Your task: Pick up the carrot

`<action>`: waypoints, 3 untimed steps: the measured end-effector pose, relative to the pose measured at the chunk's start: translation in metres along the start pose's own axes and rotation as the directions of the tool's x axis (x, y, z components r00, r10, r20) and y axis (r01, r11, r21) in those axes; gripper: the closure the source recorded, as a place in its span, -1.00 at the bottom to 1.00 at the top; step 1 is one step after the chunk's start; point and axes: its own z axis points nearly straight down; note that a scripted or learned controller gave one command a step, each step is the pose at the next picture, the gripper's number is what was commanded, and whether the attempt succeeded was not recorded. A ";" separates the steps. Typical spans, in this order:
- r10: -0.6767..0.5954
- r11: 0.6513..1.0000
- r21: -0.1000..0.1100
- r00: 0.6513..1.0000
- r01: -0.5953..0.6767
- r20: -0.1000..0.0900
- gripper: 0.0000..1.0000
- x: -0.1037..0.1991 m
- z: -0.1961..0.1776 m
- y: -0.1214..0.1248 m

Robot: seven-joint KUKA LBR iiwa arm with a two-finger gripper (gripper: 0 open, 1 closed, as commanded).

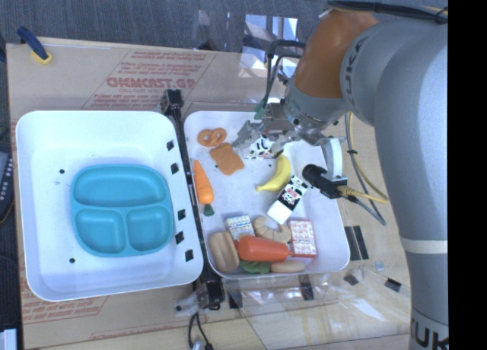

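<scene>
A slim orange carrot with a small green end lies along the left wall of the right bin, pointing toward the back. My gripper hangs over the back middle of that bin, to the right of and behind the carrot and apart from it. It is close above a brown toast piece and a small black-and-white patterned item. A thicker orange-red vegetable with green leaves lies near the bin's front.
Also in the right bin are a pretzel, a banana, a cow-patterned bottle, a bread roll and small boxes. The left bin holds a blue divided tray. A black divider separates the bins.
</scene>
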 end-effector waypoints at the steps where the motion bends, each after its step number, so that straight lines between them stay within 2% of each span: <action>1: 0.071 0.997 -0.004 0.997 -0.071 0.008 -1.00 0.016 0.101 -0.046; 2: 0.100 0.995 -0.005 0.995 -0.100 0.003 -1.00 0.024 0.100 0.015; 3: -0.159 0.987 -0.008 0.987 0.159 0.002 -1.00 0.102 -0.001 -0.012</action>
